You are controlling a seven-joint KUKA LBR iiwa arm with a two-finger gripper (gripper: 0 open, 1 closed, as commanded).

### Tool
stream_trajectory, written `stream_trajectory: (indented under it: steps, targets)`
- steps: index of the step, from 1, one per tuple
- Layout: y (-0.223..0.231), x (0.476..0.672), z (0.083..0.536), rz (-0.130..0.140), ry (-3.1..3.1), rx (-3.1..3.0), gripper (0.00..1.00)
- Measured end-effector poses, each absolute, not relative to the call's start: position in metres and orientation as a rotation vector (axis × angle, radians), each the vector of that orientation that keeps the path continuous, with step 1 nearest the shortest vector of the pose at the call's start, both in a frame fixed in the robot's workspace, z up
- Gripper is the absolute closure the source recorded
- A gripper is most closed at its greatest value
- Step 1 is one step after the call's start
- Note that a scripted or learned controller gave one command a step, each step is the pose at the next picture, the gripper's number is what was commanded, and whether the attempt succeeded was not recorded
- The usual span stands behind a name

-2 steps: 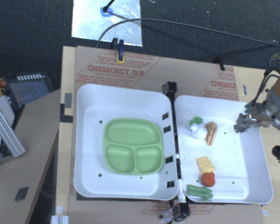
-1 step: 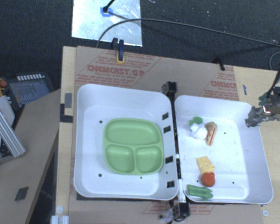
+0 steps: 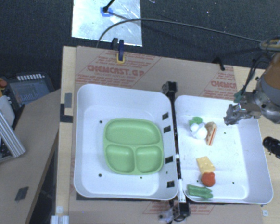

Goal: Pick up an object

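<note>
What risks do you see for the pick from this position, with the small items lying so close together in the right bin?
1. The gripper hangs beside the cluster of white ball, green piece and hot dog; these touch, so it may knock one away.
2. The yellow piece and tomato also touch, so a clean grasp there seems unlikely.

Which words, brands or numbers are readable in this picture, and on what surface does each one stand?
"CHEMCAST GP", red print on the brown board behind the left bin.
The same red print behind the right bin: too blurred to read.
Handheld controller screen at left: too small to read.
</note>
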State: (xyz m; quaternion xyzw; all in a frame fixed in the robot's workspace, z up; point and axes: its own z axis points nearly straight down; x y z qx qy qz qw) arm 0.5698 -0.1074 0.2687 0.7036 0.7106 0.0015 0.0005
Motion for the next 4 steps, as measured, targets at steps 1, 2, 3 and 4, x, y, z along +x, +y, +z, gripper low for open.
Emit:
stream_trajectory:
  steps: [1,2,3,4]
  targets:
    - [-0.049,0.590,0.264,0.005,2.232,2.210,1.00]
    - [0.010,0.607,0.261,0.005,2.232,2.209,1.00]
    - [0.064,0.611,0.261,0.005,2.231,2.211,1.00]
    - [0.110,0.623,0.238,0.002,2.231,2.212,1.00]
